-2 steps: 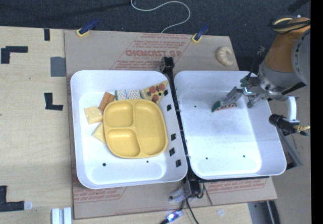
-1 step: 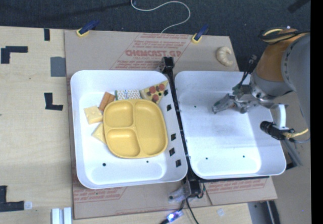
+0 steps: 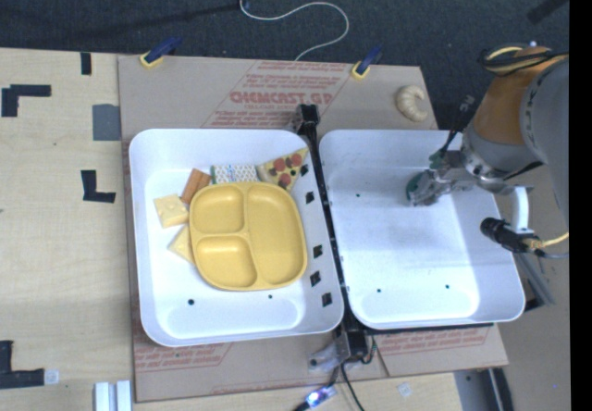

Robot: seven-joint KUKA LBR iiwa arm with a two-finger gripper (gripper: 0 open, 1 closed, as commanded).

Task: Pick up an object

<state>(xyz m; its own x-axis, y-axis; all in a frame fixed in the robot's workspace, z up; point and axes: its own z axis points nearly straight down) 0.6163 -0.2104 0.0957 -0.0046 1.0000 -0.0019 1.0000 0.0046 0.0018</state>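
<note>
The arm (image 3: 518, 113) enters from the right edge of the bench and reaches over the right bin (image 3: 416, 303). Its orange band sits above the bin's far right corner. The gripper (image 3: 424, 189) hangs low over the far right part of the right bin, close to the floor. Its tip is small and dark in this view; whether it is open or closed cannot be determined, and nothing can be seen held in it.

The left bin (image 3: 157, 307) holds all the objects. A yellow tray (image 3: 248, 235) with three compartments lies flat at the bin's centre. Several small items are grouped along the tray's far and left edges:
- a pale yellow block (image 3: 170, 210) just beside the tray's left edge;
- a brown piece (image 3: 195, 184) at the tray's far left corner;
- a pale patterned item (image 3: 233, 174) along the tray's far edge;
- a multicoloured item (image 3: 285, 167) at the tray's far right corner, near the wall between the two bins.

The tray partly covers some of these items. All are well apart from the gripper.

Both bins rest on a cardboard sheet (image 3: 277, 90) with red print. A beige lump (image 3: 413, 102) lies on the bench beyond the right bin's far edge. A white cable (image 3: 296, 16) loops across the dark floor beyond the bench.
</note>
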